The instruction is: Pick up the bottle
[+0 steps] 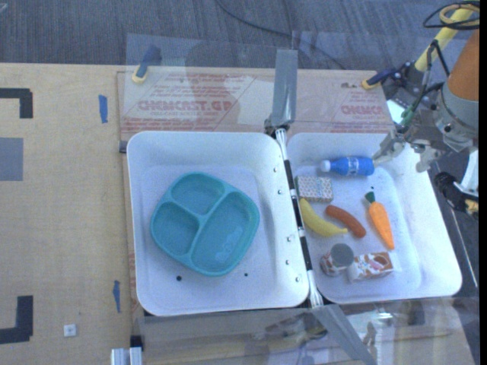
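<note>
A blue bottle with a white cap lies on its side near the far edge of the right bin, cap pointing left. My gripper hangs over the bin's far right corner, just right of the bottle's base. Its fingers are spread apart, with nothing between them. The gripper stands open and is not touching the bottle.
The right bin also holds a wafer block, banana, sausage, carrot, small can and carton. A teal divided plate lies in the left bin.
</note>
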Available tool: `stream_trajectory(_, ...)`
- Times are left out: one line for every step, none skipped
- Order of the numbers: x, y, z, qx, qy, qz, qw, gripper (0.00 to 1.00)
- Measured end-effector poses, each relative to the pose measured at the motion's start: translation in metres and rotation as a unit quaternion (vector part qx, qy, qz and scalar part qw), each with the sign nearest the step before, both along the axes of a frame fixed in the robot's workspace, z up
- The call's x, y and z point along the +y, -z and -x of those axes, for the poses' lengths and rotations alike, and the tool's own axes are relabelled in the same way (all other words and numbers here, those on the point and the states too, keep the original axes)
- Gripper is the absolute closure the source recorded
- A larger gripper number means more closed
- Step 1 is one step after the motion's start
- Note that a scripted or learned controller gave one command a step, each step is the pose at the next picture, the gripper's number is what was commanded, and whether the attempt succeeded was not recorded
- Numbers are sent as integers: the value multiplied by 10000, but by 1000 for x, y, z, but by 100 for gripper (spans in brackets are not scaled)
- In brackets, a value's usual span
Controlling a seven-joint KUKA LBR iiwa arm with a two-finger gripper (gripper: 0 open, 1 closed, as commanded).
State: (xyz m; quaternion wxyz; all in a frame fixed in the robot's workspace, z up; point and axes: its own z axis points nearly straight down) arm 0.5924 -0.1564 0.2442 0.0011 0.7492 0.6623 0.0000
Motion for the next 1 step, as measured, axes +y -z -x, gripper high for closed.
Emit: stream_trajectory(22,120,-57,13,217,-7,9998,0)
